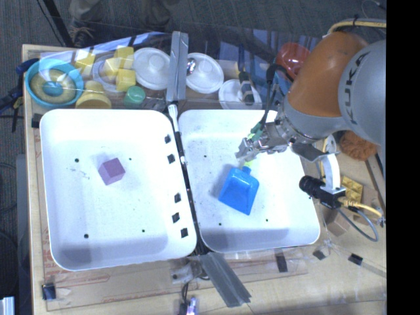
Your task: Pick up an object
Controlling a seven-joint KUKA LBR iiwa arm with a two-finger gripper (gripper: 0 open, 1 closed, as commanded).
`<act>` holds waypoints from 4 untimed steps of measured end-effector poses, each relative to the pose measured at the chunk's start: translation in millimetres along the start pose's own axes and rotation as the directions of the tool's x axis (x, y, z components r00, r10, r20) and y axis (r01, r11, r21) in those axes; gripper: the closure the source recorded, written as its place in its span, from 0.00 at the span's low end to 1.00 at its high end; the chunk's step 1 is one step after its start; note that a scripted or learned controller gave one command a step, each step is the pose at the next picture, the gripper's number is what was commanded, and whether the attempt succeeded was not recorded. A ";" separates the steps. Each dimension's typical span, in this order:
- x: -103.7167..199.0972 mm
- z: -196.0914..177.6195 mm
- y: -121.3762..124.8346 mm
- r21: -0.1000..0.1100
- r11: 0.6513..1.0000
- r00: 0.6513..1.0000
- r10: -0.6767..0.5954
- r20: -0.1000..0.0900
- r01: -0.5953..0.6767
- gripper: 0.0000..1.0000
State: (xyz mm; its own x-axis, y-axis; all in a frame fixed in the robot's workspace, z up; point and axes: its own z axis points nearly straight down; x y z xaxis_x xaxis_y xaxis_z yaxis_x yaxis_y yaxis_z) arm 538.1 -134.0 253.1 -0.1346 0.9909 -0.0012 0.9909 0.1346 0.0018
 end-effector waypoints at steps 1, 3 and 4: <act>0.2 0.5 -0.1 0.001 1.000 1.000 0.000 0.000 0.000 0.00; -28.5 161.3 -36.9 0.004 0.998 0.998 0.067 -0.002 -0.067 0.00; -28.6 151.3 -36.1 0.004 0.998 0.998 0.063 -0.002 -0.063 1.00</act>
State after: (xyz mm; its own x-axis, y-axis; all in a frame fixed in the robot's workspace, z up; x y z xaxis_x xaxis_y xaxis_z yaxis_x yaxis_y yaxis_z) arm 506.5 -167.3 101.7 -0.0723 0.9974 0.0010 0.9974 0.0723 -0.0017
